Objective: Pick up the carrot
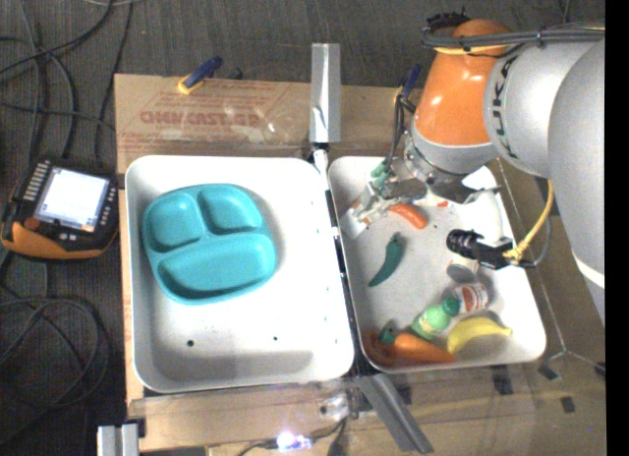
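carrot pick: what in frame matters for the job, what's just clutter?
Job:
- carrot, right bin's near edge
- gripper, over the bin's far end
- right bin

Clutter:
- red pepper
- green chilli
- banana
- green bottle
- small can
- teal tray in the left bin
- pendant

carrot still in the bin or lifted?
In the bin. The carrot lies flat on the floor of the right bin at its near edge, beside the banana. The gripper is apart from it, at the far end.
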Action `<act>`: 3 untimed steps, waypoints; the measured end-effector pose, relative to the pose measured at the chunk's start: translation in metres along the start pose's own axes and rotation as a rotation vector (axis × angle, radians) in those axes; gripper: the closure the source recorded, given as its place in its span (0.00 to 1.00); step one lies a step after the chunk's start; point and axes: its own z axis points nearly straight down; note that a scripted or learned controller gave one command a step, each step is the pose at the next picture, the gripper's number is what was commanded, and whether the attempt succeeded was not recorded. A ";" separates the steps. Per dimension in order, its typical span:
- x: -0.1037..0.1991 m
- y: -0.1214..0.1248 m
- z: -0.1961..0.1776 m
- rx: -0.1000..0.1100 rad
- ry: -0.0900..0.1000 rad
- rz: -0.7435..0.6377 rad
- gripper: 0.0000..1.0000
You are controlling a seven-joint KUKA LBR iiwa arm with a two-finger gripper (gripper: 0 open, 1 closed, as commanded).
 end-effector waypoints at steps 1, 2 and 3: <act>0.062 -0.059 0.012 0.002 0.001 0.135 1.00; 0.079 -0.098 0.012 0.003 -0.002 0.096 1.00; 0.143 -0.081 0.013 0.003 -0.001 0.076 1.00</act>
